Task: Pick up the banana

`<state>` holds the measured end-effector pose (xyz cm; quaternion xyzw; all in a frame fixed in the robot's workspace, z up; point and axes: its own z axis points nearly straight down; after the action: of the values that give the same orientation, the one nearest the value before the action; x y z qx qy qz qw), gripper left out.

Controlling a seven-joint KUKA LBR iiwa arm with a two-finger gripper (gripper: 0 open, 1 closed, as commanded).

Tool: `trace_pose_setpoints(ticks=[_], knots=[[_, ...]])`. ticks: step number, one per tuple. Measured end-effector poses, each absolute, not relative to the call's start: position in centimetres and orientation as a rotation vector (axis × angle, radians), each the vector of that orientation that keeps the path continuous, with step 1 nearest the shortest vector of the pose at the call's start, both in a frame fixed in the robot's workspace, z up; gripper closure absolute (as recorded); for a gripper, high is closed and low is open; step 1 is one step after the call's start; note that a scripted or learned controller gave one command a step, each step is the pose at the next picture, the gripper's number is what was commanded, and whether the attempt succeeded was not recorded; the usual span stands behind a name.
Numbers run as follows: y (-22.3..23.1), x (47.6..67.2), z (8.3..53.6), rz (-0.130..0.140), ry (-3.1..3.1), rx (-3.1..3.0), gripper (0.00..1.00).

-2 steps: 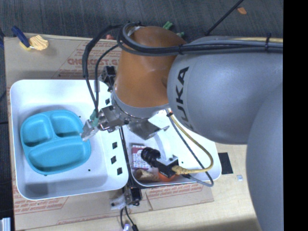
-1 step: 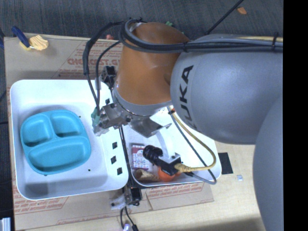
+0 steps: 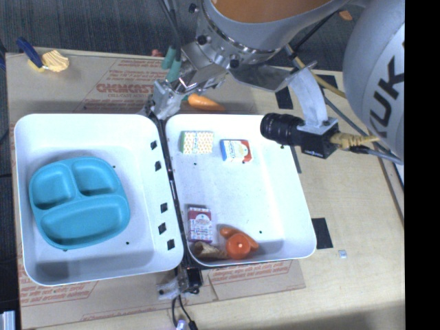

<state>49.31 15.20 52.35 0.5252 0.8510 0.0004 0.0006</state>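
Note:
My gripper (image 3: 167,96) hangs low over the back rim where the two bins meet, under the big grey and orange arm. An orange carrot-like piece (image 3: 203,102) lies just right of it, behind the right bin (image 3: 302,205). At that bin's front corner a brownish-yellow piece (image 3: 206,251) lies beside a red-orange round fruit (image 3: 238,245) and a small red box (image 3: 199,224); I cannot tell whether the piece is the banana. A small yellow thing (image 3: 56,62) rests on the bench at the far back left, outside the bins.
The left bin (image 3: 27,253) holds a blue divided plate (image 3: 79,201). Two small packets (image 3: 197,142) (image 3: 236,150) lie at the back of the right bin. A black camera (image 3: 295,132) on a bracket overhangs that bin's right back corner.

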Motion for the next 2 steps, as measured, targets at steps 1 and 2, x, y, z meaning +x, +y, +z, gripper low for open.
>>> trace_pose_setpoints(ticks=[1,2], knots=[[11.0,48.3,46.7,0.000,3.132,0.231,1.00],[12.2,47.6,35.5,-0.003,3.011,0.903,1.00]])
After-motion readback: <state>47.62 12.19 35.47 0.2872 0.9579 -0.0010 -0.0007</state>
